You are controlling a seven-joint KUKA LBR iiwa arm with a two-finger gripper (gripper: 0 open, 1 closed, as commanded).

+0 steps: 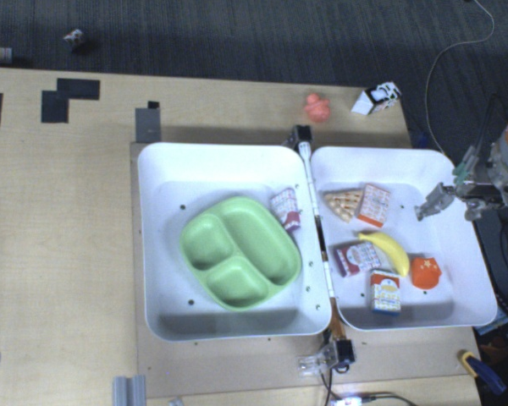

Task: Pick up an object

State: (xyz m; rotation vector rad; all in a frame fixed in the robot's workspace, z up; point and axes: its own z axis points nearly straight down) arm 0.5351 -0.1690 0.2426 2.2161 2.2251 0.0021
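A pale wooden counter backed by dark carpet carries two shallow white bins side by side. The left bin holds a green divided plate and, by its right wall, a small red-and-white packet. The right bin holds the candidate objects: a waffle-like piece, an orange-and-white carton, a dark red packet, a banana, an orange fruit and a small boxed item.

The pincer stands over the right bin's upper right area — apart from every object, over bare white floor. Nothing lies between its fingers; whether they are spread or pressed together cannot be told at this resolution.

The relation that governs the coming move: the objects all lie to the view's left of the pincer and mostly below it. The orange-and-white carton is at about the same height, to the left; the banana and orange fruit lie lower left, near the bin's middle. The banana's long axis runs diagonally, from upper left to lower right, so a grasp across its narrow width would probably need the fingers set roughly perpendicular to that line. The orange fruit, being round, likely imposes no preferred orientation.

Outside the bins, a pink toy and a black-and-white object rest on the counter's far edge.
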